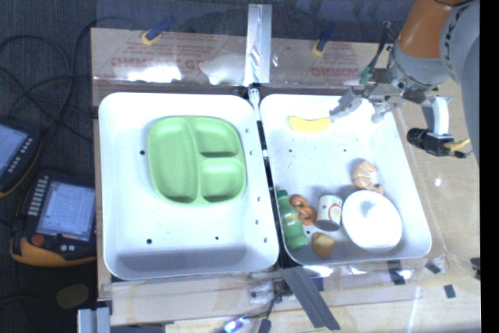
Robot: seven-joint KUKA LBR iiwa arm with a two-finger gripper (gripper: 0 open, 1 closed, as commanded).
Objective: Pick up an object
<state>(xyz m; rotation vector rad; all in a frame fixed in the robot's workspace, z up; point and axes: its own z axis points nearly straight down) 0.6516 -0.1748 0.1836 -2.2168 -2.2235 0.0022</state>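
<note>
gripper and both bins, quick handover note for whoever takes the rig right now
Gripper: over the right bin's far edge, nothing visibly between its jaws.
Right bin: yellow banana just beside the gripper; near end holds a white bowl, small can, green bottle, pretzel and two brownish items.
Left bin: green divided tray.
Done: nothing picked.
Left: grasp and lift one object.

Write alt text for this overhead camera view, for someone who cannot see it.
A robot arm's gripper hovers at the far edge of the right bin, beside a yellow banana. Nearer in that bin lie a white bowl, a green bottle and small toys; the left bin holds a green divided plate.
</note>
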